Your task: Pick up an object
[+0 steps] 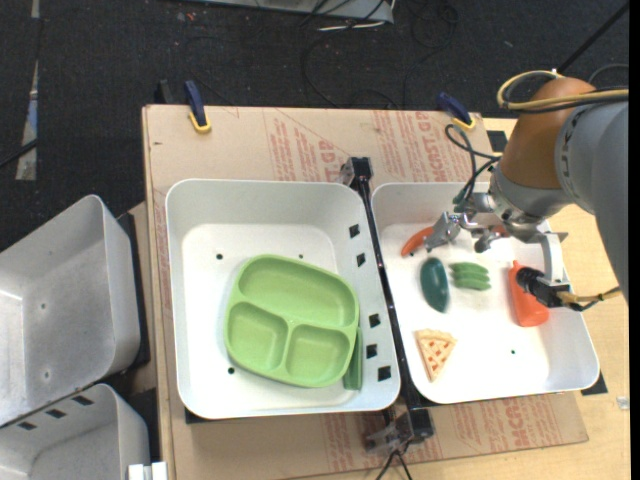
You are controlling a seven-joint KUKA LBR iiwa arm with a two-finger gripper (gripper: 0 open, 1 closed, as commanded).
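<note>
Nearest in the right white bin [570, 363] lies a flat pizza-slice toy [435, 352]. Beyond it sit a dark green pepper-shaped piece [434, 283], a lighter green ridged piece [470, 275] and an orange cup-like piece [527, 301]. Farther back, the gripper [462, 225] hangs over a small orange-red carrot-like piece [418, 240]; I cannot tell its grip. The left white bin [200, 268] holds a light green divided plastic tray [291, 320].
</note>
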